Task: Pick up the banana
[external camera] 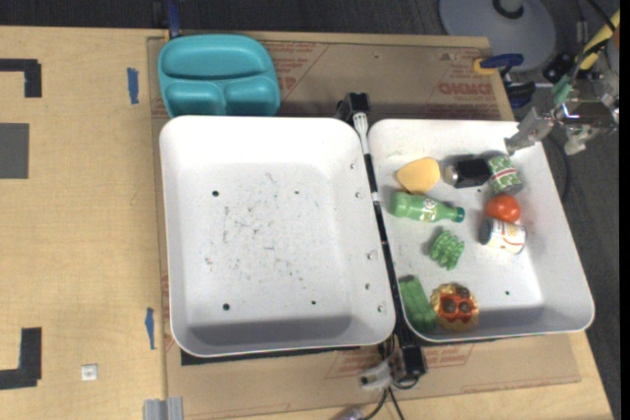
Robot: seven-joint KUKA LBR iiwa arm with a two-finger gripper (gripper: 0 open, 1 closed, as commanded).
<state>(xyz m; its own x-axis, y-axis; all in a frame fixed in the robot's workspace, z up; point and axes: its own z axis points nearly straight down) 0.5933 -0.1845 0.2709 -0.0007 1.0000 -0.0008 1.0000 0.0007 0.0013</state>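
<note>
- The banana (418, 175) is taken to be the yellow lump in the upper left part of the right bin (561, 251), close to the divide between the two bins; it looks short and rounded, more a stub than a long fruit, so this naming is a judgement.
- The gripper (527, 131) sits at the upper right corner of that bin, on or just above its rim. From it, the banana lies to the left and a little lower in the frame.
- Whether the fingers are wide or narrow cannot be told; they are too small and cluttered here.
- The banana's long axis, as far as it has one, runs roughly left to right with a slight tilt.
- Between gripper and banana lie a dark object (470, 172) and a small can (505, 175) with a green and red label, so the straight path is crowded.
- Just below the banana a green bottle (423, 208) lies on its side, near but apart.
- The banana looks smooth and matte, likely a plastic toy; the bins are glossy white with shallow sloped walls.
- The left bin (266, 231) shows faint scuffs; a teal tray (219, 74) rests on the bench (79, 211) above it.
</note>
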